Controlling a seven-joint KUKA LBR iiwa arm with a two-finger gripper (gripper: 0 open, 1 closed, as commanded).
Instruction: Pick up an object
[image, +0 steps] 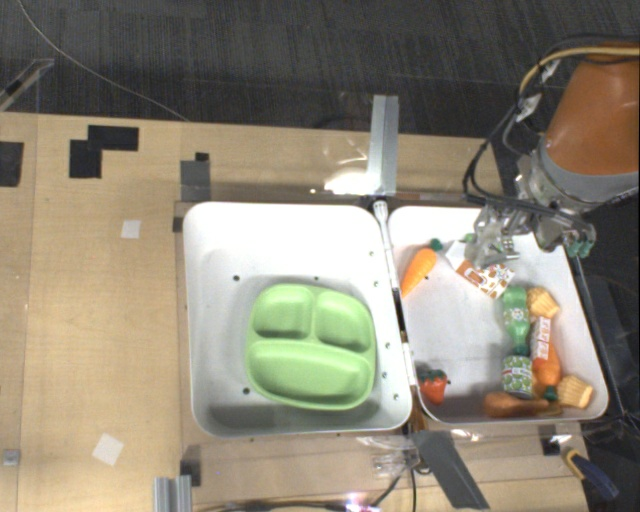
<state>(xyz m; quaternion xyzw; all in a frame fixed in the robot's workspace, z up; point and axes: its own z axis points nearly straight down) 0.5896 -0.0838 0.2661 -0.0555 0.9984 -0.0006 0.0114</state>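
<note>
— Where is the arm, and how does it sit?

— It reaches in from the right over the far right corner of the right bin (592, 330). The orange band and grey wrist sit high above that corner, and the gripper (492, 243) points down toward the bin's far edge, just above a small printed packet (487, 278). I cannot tell how far the jaws stand apart, or whether anything is between them.

— Count things for me, nearest first.

— Two white bins side by side. In the left bin (215, 250) lies one green divided plate (311, 345) with three compartments, toward the near edge. In the right bin, along the near edge: one small red and black item (434, 385) by the near left corner, one brown-orange long piece (515, 404), and one yellow ridged piece (574, 391) at the near right corner. Just beyond them stands one green can (517, 373), with an orange piece (546, 365) beside it.

— And further back?

— One green bottle-shaped item (515, 313), one more yellow ridged piece (543, 301) touching a red and white stick (543, 336) along the right side, then the packet, and one orange carrot (417, 269) lying tilted near the left wall at the far end.

— Any writing you can read?

— The can, the stick and the packet carry print, but it is too small to read.

— So the things to pick are where?

— All in the right bin, mostly down its right side and near edge.
</note>
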